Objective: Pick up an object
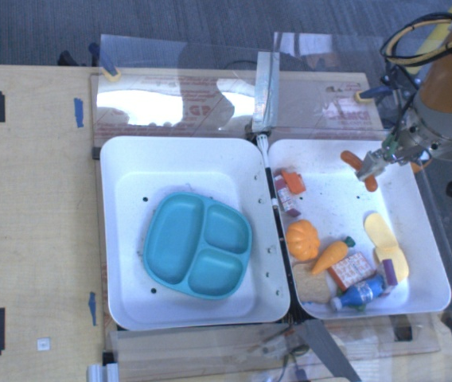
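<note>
Orange sausage-shaped toy sits at the tool tip, above the upper right of the right bin; whether it is pinched or merely beside the tip, and whether the tool is clenched or released, I cannot tell. Below and to the tool's left lie an orange pumpkin, a carrot, a red box, a blue bottle and a yellow banana. Farther left, the other bin holds a teal divided plate. To do this step well, I'd judge: centre over the toy's middle, squeeze firmly, then lift straight up, slowly, clear of the bin wall.
</note>
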You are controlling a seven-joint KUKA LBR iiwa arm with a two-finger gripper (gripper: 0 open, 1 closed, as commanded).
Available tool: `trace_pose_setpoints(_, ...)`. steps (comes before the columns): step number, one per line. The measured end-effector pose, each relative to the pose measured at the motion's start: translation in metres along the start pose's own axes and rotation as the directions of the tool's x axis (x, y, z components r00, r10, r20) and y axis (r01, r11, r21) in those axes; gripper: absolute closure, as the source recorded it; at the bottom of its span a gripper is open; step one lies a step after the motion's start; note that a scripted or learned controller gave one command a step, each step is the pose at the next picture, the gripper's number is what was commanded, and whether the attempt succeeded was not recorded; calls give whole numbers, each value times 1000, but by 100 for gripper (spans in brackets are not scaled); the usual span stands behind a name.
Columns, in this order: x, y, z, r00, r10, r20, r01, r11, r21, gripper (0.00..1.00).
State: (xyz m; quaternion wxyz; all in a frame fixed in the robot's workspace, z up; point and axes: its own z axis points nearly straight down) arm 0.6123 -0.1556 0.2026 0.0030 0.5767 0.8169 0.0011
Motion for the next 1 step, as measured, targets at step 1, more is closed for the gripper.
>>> trace_pose_setpoints(1, 73, 47, -10, 998, -65, -4, 65, 998, 3, 100)
